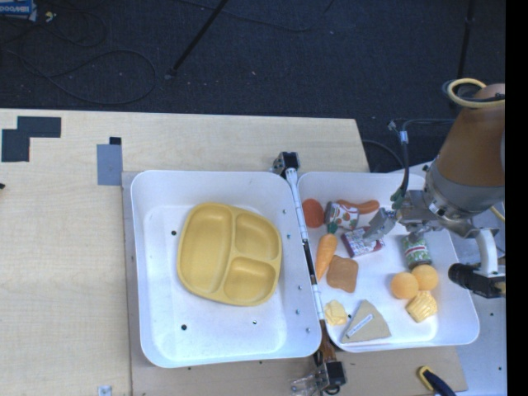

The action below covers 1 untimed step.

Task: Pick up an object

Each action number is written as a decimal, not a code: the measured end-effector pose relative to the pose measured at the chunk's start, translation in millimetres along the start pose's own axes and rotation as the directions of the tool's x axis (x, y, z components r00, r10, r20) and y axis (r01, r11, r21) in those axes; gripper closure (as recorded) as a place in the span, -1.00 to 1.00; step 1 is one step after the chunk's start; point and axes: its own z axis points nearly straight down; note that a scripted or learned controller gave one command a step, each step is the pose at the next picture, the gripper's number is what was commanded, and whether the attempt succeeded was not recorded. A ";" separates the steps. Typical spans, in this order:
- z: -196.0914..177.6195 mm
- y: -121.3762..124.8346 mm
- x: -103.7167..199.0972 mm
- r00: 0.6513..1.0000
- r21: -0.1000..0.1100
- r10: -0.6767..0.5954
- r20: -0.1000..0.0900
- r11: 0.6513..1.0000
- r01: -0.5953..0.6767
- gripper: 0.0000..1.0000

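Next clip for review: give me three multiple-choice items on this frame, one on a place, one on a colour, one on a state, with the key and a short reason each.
1. Where does the yellow divided plate lie?
A. In the left bin
B. In the right bin
C. On the bare bench

2. What colour is the carrot beside the divider between the bins?
A. Green
B. Orange
C. Blue

3. How does the hand stand relative to the bins?
A. Over the left bin
B. Outside both bins
C. Low over the right bin, among the toy foods

Key: 1 A, the plate sits alone inside the left bin. 2 B, the carrot's body is orange with a small green top. 3 C, the hand sits by the small packet in the right bin.
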 end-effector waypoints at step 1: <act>117.6 5.2 7.2 1.000 -0.005 0.000 0.000 1.000 0.000 -1.00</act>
